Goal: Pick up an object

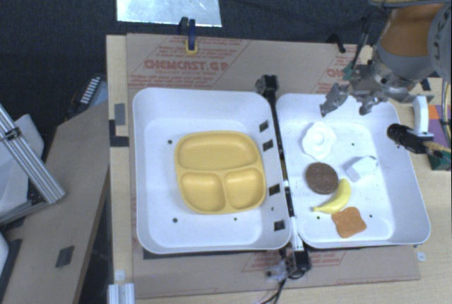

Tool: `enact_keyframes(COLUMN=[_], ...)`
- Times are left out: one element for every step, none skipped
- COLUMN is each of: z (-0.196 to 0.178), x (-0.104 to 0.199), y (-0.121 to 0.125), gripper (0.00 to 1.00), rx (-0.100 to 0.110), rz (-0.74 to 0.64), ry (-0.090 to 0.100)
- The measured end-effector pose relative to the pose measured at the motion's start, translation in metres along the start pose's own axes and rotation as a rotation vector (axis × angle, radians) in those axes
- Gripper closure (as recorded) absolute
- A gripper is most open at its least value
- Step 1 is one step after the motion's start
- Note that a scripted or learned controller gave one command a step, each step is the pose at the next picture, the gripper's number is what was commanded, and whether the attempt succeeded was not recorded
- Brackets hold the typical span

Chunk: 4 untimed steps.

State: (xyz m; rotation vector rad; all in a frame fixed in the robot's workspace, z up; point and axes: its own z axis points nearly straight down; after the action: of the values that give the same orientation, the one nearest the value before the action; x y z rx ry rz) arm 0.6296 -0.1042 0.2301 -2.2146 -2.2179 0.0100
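The arm [413,13] comes in from the right and hangs over the far edge of the right bin [406,182]; its gripper [349,101] sits at about 12 o'clock of that bin, fingers spread wide with nothing between them. Below it lie the objects: a fried egg [318,141] near the bin's centre; a brown cookie [321,177] just at 6 o'clock of the egg; a banana [336,198] touching the cookie at its 4 o'clock; a toast slice [349,223] at 5 o'clock of the banana, close by; a small white piece [361,167] at 3 o'clock of the cookie. The left bin [152,175] holds a yellow tray [215,172] with three compartments, lying flat at its centre; the two bins touch along a black hinge strip [277,161].
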Motion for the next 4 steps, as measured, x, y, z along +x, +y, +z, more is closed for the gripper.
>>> enact_keyframes(z=[-0.006,0.043,0.104,0.147], x=[0.000,0.009,0.006,0.007], y=[0.002,0.007,0.002,0.003], gripper=[0.00,0.00,0.00,0.00], rx=[-0.011,-0.008,-0.007,-0.009], rz=[-0.002,-0.004,0.000,0.000], ry=[-0.001,-0.001,-0.001,-0.001])
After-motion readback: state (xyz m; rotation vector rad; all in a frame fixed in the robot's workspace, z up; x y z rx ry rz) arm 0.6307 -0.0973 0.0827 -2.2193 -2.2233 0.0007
